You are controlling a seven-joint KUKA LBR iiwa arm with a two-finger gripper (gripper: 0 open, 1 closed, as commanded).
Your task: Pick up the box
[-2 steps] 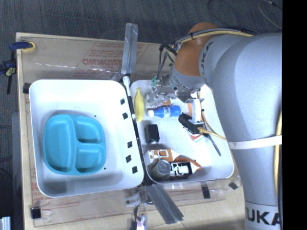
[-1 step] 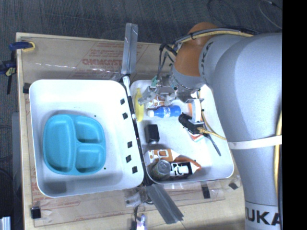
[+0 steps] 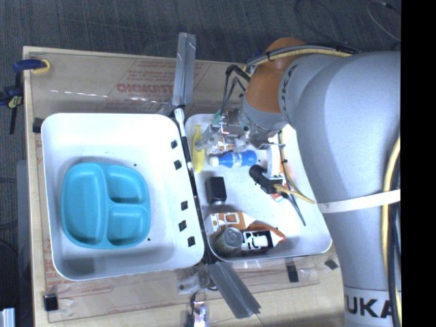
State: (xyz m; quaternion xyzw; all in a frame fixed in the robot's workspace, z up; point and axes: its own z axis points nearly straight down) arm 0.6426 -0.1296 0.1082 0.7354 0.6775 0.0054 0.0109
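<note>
Small black rectangular box (image 3: 216, 188) lies flat in smooth white bin (image 3: 310, 240); claw (image 3: 225, 136) grip unclear.

Turquoise tray (image 3: 105, 204), white bins (image 3: 88, 131), black box (image 3: 216, 188), perhaps blue bottle (image 3: 238, 159).

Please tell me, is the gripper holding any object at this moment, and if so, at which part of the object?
It cannot be told. The two-finger gripper is low in the right white bin, beside a blue and white bottle.
</note>
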